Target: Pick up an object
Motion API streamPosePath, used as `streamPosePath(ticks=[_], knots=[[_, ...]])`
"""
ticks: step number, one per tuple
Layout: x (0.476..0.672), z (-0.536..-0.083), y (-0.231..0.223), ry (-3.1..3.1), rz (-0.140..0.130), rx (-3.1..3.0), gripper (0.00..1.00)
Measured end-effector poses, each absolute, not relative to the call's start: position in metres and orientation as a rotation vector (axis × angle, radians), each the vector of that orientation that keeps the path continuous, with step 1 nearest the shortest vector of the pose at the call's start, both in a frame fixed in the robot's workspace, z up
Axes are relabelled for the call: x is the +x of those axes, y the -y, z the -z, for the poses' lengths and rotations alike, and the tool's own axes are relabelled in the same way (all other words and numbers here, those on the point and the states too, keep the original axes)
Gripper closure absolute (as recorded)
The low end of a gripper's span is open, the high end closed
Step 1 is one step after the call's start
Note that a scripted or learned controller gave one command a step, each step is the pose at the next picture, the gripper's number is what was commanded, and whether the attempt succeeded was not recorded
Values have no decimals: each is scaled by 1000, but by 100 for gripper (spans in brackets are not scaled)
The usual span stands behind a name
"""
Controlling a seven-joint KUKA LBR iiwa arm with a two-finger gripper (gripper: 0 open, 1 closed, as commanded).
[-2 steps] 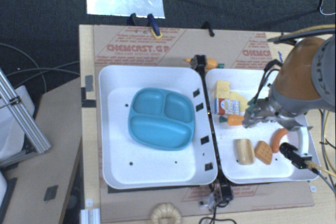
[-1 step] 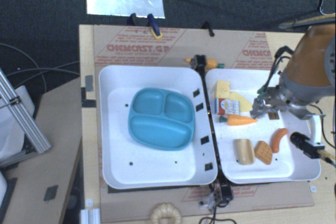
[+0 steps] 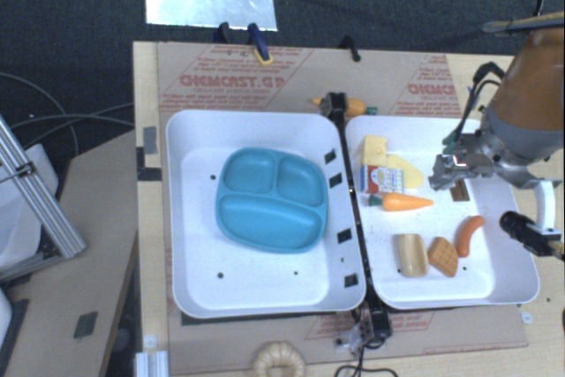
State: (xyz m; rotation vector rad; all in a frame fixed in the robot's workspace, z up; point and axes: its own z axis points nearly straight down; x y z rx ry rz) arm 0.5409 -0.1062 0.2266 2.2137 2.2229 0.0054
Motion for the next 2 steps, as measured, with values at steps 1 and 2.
streamPosePath(ticks=[1,2], knots=[[513,-214,67,-2230,0,2216,100],[522,-220,64,-2226,-2,2215,100]])
